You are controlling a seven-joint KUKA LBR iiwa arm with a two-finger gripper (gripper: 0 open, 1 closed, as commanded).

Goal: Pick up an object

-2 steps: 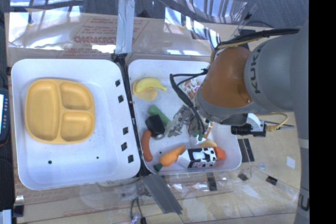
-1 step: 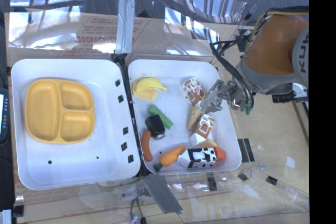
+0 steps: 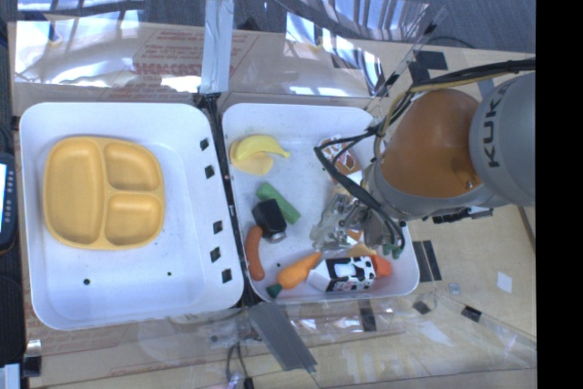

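The right bin (image 3: pixel 239 196) holds several small toys: a yellow banana-like piece (image 3: pixel 254 152) at the top left, a green piece (image 3: pixel 278 200), a black block (image 3: pixel 270 217), a red-orange sausage shape (image 3: pixel 255 253), an orange carrot (image 3: pixel 299 271) and a black-and-white cow-patterned item (image 3: pixel 351 274) at the bottom. My gripper (image 3: pixel 339 228) reaches down into this bin from the right, its metal fingers just above the carrot and the cow-patterned item. The arm's orange band (image 3: pixel 428 146) covers the bin's right side.
The left bin (image 3: pixel 118 287) carries a yellow divided tray (image 3: pixel 102 191) in its upper left part. A strip of grey tape (image 3: pixel 215 41) runs above the seam between the bins. Black cables (image 3: pixel 351 161) loop beside the wrist.
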